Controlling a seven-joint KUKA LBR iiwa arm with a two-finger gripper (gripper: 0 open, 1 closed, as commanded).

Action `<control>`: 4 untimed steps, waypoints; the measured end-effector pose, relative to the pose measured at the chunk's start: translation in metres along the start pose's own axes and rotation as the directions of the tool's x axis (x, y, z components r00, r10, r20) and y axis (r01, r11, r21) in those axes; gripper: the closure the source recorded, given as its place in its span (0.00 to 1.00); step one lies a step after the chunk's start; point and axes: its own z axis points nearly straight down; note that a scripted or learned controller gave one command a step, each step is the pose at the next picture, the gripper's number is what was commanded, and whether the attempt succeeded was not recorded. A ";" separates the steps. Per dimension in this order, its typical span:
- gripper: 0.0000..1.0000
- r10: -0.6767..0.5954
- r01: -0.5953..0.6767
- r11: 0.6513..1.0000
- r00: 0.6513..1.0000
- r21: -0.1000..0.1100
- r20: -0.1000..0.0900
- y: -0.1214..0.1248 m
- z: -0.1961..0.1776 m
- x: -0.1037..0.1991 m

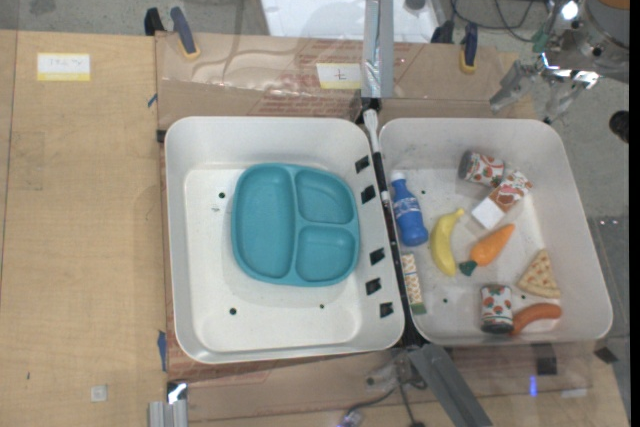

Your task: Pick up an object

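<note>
Camera view: one slanted look down on both bins, arm at upper right
Left bin [190, 215]: shallow, white, holding a teal divided plate [295, 223] with three compartments, lying flat near its middle
Plate compartments: one long section on the left, two smaller ones on the right, nothing seen in any of them
Right bin [575, 215]: shallow, white, touching the left bin along a seam with black clips
Blue bottle [407, 211]: lying near the right bin's left wall, white cap toward the far side
Banana [446, 242]: yellow, just right of the bottle, curved lengthwise
Carrot [490, 244]: orange with a green stub, tilted, just beside the banana
White cube [487, 213]: above the carrot, touching a red-and-white can [510, 189]
Second can [482, 167]: red-patterned, lying on its side toward the far wall
Pizza slice [539, 276]: wedge-shaped, near the right wall
Third can [496, 307]: upright by the near wall, with a sausage [537, 315] just beside it
Thin box [411, 280]: narrow, lying along the left wall below the bottle
Gripper [535, 83]: above the bench beyond the right bin's far rim, well apart from every object; fingers spread apart with nothing between them
Far surface: a white board with small toy foods, outside both bins
</note>
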 end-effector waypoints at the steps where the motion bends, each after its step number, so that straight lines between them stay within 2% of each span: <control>1: 0.00 -0.273 0.273 0.962 0.962 -0.013 0.006 -0.015 0.141 0.036; 2: 0.00 -0.139 0.139 0.990 0.990 -0.007 0.003 -0.003 0.185 -0.024; 3: 1.00 -0.138 0.138 0.990 0.990 -0.008 0.004 -0.002 0.176 -0.025; 4: 0.00 -0.137 0.138 0.990 0.990 -0.008 0.004 -0.002 0.177 -0.025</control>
